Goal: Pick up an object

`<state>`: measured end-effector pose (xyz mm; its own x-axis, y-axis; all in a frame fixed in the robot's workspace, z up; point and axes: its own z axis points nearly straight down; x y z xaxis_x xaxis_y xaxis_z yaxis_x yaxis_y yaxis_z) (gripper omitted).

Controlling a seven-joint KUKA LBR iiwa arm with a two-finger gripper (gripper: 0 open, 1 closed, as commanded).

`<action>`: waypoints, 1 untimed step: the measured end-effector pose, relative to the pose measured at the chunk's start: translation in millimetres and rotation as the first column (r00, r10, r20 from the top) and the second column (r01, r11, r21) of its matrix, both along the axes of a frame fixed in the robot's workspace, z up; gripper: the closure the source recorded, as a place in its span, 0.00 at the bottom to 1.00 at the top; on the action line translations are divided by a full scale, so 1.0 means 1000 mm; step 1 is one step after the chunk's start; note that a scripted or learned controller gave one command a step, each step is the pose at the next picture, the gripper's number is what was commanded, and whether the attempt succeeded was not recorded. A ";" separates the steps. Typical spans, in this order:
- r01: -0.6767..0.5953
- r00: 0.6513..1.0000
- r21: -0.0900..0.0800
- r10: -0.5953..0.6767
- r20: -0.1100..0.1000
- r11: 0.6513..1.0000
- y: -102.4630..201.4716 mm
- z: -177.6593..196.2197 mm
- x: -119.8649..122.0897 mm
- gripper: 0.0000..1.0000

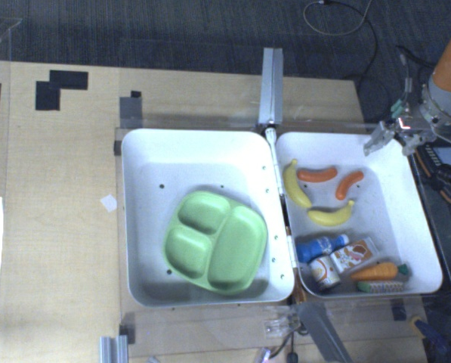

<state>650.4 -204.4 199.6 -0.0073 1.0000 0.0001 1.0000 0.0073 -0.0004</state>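
Progress looks close to nil: the end effector [389, 133] hangs over the far right corner of the right bin [425, 237], above its rim and well apart from everything inside, and I cannot tell how it is set. Nothing is lifted, so the whole pick is left, by my judgement. Candidates all lie in the right bin: two small sausages [317, 175] near its far side, two bananas [330, 215] just nearer, then a blue bottle [321, 246], a small carton [351, 257] and a carrot [378, 271] crowded at its near edge. Left of the right bin, a green divided tray [216, 240] lies in the other bin
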 end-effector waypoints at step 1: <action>0.011 1.000 -0.001 -0.011 0.004 1.000 0.001 -0.105 0.002 0.00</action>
